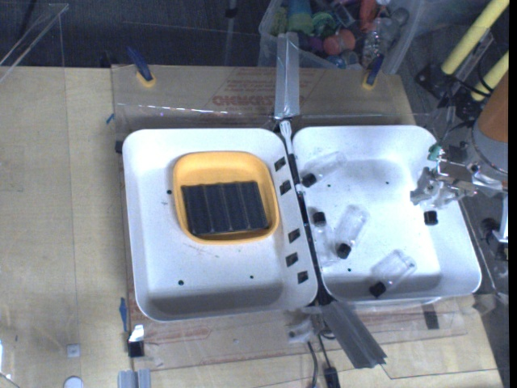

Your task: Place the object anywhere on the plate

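Two shallow white bins sit side by side on the table. The left bin (pixel 145 217) holds one yellow plate (pixel 224 195) bearing a dark ridged block (pixel 224 207). The right bin (pixel 452 257) holds three clear bottles (pixel 350 223) with black caps. The hand (pixel 430 191) hovers at that bin's right edge; its grip cannot be made out.

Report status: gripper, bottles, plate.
Gripper over right bin's right edge. Three clear bottles loose in that bin. Yellow plate in left bin, dark ridged block on it.
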Tool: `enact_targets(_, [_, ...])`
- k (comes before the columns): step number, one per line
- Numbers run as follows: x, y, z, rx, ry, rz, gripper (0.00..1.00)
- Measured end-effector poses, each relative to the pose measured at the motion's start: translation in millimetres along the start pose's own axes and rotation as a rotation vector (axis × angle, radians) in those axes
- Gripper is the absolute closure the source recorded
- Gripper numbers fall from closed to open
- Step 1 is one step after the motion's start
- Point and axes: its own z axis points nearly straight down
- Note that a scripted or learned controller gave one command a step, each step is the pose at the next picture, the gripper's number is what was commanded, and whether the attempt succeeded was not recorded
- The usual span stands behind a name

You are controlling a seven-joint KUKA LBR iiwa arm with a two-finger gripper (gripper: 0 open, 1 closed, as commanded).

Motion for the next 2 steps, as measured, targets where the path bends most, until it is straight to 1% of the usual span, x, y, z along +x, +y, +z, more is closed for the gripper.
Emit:
enact_targets(1, [0,0,0,0.000,0.000,0.000,0.00])
enact_targets(2, [-29,27,11,-0.003,-0.002,-0.362,0.00])
